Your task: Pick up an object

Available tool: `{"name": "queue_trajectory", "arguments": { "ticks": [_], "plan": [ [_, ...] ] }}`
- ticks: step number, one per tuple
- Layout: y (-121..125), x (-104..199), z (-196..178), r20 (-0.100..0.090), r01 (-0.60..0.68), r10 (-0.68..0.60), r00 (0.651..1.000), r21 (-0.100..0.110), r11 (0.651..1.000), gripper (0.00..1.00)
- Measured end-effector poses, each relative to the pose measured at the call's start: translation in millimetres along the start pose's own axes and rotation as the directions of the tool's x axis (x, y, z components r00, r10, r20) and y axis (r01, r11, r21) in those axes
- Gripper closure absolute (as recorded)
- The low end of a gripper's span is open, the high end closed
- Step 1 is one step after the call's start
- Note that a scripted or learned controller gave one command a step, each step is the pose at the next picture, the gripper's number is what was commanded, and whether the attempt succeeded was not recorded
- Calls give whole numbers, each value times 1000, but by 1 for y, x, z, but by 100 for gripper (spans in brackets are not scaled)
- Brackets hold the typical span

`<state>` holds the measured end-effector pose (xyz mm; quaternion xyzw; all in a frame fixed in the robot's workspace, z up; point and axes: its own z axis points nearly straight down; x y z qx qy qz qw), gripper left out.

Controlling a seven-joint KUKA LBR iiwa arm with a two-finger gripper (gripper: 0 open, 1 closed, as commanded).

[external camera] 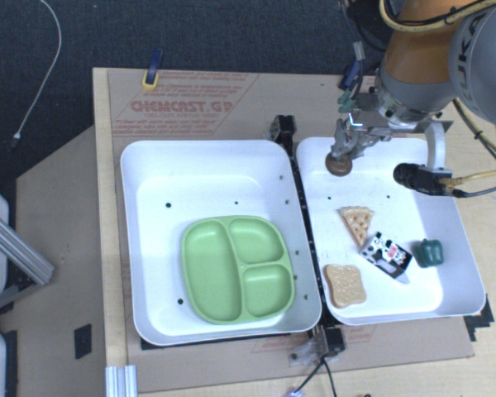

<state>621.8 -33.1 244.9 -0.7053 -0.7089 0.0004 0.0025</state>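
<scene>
Jaws [341, 162] hang over the far left corner of the right bin [455, 300], clamped on a small round brown object [340, 165] that sits between the fingertips. Behind them the grey arm [430, 56] with its orange band comes in from the far right. Nearer in the same bin lie a pizza-slice toy [357, 223], a black-and-white patterned item [387, 255] just beside it, a dark green piece [430, 253] to the right of that, and a toast-shaped slice [345, 284] near the front edge. A black cylindrical part [420, 178] juts over the bin's far right side. The left bin [140, 222] holds a green three-compartment tray [236, 268], lying flat toward its near side. Both bins rest on the cardboard-covered desk [116, 122].
</scene>
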Motion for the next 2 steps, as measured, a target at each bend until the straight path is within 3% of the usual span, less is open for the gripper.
{"name": "queue_trajectory", "arguments": {
  "ticks": [2],
  "plan": [
    [-19, 107, -3, 0, 1, -1, 1000, -1, 1000, 100]
  ]
}}
